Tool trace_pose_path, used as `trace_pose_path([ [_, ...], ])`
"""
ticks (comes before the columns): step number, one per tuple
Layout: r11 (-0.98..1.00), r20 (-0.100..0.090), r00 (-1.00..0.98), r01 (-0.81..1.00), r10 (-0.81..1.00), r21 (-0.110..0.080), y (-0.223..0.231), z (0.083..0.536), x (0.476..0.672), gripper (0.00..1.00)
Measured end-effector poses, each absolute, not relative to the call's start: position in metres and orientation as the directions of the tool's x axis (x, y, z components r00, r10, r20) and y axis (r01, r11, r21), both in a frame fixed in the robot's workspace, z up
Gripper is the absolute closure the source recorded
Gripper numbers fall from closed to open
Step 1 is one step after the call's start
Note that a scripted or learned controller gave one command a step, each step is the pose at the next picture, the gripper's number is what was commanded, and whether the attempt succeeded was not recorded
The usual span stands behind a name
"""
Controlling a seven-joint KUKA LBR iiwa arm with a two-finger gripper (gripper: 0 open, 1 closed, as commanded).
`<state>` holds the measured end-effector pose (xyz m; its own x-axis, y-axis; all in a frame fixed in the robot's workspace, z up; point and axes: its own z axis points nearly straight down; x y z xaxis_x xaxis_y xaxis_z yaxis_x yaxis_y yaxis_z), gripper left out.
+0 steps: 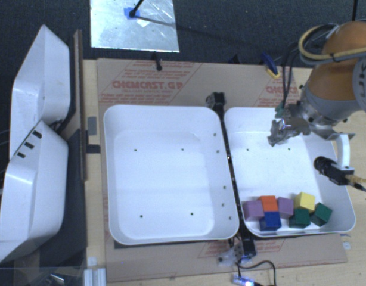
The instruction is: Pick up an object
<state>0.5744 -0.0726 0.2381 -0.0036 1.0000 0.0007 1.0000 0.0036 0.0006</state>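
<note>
The pincer (pixel 278 133) hangs over the far part of the right bin (pixel 254 159); I cannot tell how it is set, and it holds nothing visible. The blocks (pixel 286 211) cluster at that bin's near edge, well apart. Judging by this, picking has not begun.

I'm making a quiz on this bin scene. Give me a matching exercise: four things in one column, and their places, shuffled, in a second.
Things:
1. orange block
2. yellow block
3. gripper
4. blue block

Places:
A. over the right bin's far half, apart from the blocks
B. at the bin's near wall, just in front of the orange one
C. between two purple blocks
D. beside the green blocks, on the pile's right

Pairs: 1-C, 2-D, 3-A, 4-B
</note>
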Motion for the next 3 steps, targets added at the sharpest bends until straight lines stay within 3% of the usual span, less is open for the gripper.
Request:
trace_pose_path([
  [3, 0.005, 0.001, -0.005, 1.000, 1.000, 0.001, 0.075, 0.239, 0.567, 1.00],
])
